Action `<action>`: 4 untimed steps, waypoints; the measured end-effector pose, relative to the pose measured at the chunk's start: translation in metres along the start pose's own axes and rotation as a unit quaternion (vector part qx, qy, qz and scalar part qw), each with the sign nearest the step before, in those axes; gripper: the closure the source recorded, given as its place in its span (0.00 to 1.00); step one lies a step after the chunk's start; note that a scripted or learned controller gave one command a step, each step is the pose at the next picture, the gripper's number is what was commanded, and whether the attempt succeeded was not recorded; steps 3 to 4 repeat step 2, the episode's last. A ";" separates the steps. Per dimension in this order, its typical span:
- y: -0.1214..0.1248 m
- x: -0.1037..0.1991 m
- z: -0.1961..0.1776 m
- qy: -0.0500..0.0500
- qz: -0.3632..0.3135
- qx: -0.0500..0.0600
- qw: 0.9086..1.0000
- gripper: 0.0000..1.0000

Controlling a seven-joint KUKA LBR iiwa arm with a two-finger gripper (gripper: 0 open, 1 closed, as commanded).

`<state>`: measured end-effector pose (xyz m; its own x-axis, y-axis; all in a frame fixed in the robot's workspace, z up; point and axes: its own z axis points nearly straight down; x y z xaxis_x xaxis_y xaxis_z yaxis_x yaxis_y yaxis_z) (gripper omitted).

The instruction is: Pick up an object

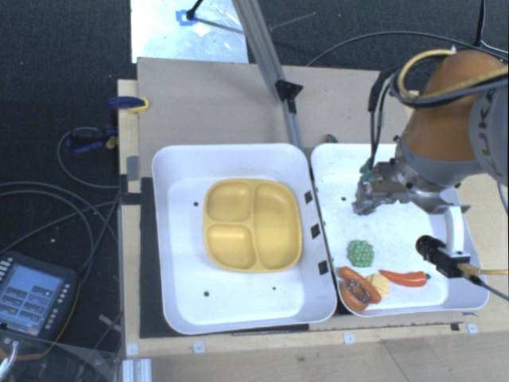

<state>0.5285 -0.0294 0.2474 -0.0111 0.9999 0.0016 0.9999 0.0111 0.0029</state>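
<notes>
On the tabletop (215,102), the jaws (367,204) hover in the right bin (334,161); their state I cannot tell. The green ball (360,252) lies nearby and could roll from an off-centre pinch.

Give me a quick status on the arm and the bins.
Tool over right bin, nothing seen held. Green ball, red chili, hot dog lie nearer the front. Yellow plate in left bin.

no readable text, labels or numbers anywhere
</notes>
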 end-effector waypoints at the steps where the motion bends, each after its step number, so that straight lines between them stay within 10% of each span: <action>1: 0.015 0.054 -0.006 0.000 0.000 -0.001 1.000 1.00; 2: 0.019 0.116 0.005 0.000 -0.001 0.001 1.000 1.00; 4: 0.019 0.116 0.005 0.000 -0.001 0.001 1.000 1.00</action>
